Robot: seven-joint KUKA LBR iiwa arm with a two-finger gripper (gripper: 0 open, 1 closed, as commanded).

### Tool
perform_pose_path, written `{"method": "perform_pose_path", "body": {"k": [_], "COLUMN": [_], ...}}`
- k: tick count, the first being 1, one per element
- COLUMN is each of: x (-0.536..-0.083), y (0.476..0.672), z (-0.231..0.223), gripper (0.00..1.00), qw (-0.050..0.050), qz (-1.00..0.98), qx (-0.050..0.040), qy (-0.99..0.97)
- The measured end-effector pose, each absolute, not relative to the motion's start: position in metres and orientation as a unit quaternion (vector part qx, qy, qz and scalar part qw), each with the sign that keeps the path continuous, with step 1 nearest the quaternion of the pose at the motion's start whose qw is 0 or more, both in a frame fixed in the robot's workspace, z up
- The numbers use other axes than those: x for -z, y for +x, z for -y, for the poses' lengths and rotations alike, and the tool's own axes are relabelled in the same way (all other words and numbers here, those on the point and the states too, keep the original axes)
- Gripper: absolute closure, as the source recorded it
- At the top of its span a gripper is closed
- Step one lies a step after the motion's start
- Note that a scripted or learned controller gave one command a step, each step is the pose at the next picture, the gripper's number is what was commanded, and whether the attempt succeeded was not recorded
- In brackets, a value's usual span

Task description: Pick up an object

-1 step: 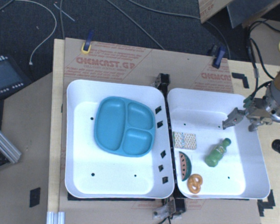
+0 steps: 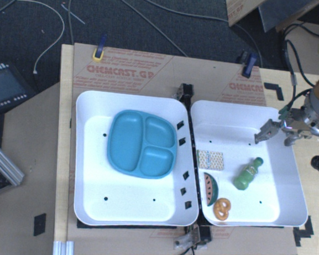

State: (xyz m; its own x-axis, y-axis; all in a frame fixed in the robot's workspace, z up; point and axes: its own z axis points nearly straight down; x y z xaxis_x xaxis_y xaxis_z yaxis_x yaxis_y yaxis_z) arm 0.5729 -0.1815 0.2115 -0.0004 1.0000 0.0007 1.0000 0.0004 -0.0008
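Observation:
The right bin (image 2: 289,163) holds a green bottle (image 2: 247,174) lying tilted near its middle. A patterned square cracker (image 2: 210,160) lies to the bottle's left. A watermelon slice (image 2: 211,188) and a pretzel (image 2: 222,208) sit near the bin's front left corner. My gripper (image 2: 276,133) hangs over the bin's far right part, up and to the right of the bottle, open, with nothing between its fingers.
The left bin (image 2: 90,162) holds a blue divided plate (image 2: 143,144). Black clips run along the divider between the bins (image 2: 186,154). Cables trail over the dark floor at the back, and a cardboard sheet (image 2: 126,66) lies under the bins.

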Motion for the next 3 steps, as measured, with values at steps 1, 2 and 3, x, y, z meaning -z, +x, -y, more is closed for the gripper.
{"method": "perform_pose_path", "body": {"k": [1,2,3], "x": [-0.168,-0.115,-0.090], "y": [0.569,0.572,0.577], "z": [0.177,0.166,0.168], "gripper": [0.00,0.00,0.00], "qw": [0.003,0.004,-0.007], "qz": [0.707,0.708,0.707], "qx": [-0.0010,-0.0012,0.0024], "qy": [-0.707,-0.707,-0.707]}}
